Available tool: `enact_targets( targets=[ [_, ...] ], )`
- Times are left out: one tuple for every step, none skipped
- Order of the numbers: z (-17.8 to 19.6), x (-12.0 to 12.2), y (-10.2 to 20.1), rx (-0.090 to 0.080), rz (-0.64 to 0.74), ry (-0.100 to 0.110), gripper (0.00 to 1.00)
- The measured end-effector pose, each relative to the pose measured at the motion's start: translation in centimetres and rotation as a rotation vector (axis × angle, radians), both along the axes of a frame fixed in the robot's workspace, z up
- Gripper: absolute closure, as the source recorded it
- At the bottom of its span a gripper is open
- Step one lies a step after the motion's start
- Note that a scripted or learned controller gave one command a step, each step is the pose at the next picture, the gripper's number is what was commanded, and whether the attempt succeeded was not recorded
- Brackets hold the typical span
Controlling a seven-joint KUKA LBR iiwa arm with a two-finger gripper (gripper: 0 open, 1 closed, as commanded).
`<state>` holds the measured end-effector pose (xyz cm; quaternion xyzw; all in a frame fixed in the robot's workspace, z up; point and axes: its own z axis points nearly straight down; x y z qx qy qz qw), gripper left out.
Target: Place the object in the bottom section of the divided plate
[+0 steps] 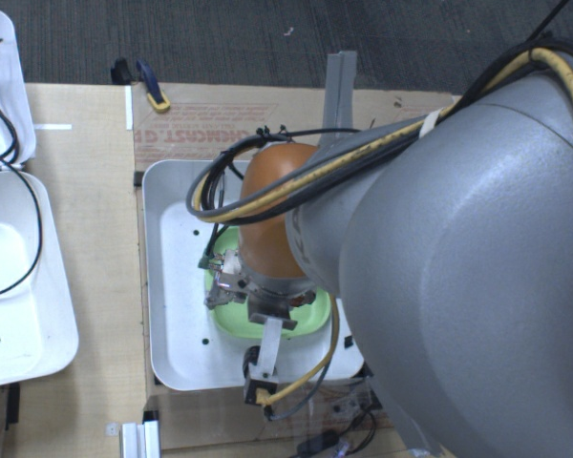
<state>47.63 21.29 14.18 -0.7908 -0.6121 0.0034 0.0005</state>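
Faint red mirrored print on the cardboard sheet (267,122) above the bin, not legible.

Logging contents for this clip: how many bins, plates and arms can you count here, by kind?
White bins: 2, one under the arm and one at the left
Green divided plate: 1, partly hidden by the arm
Robot arm: 1
Total: 4

Robotics lab: cabled grey arm (458,227), white bins (172,284) on wooden bench (86,160).
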Motion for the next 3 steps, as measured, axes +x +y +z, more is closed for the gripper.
enact_targets(
  targets=[
    [-4.2, 2.6, 1.9, 0.013, -0.453, -0.015, 0.00],
    [-2.0, 0.0, -4.2, -0.004, -0.939, -0.003, 0.00],
    [6.6, 2.4, -5.3, -0.004, -1.070, -0.006, 0.00]
  ],
)
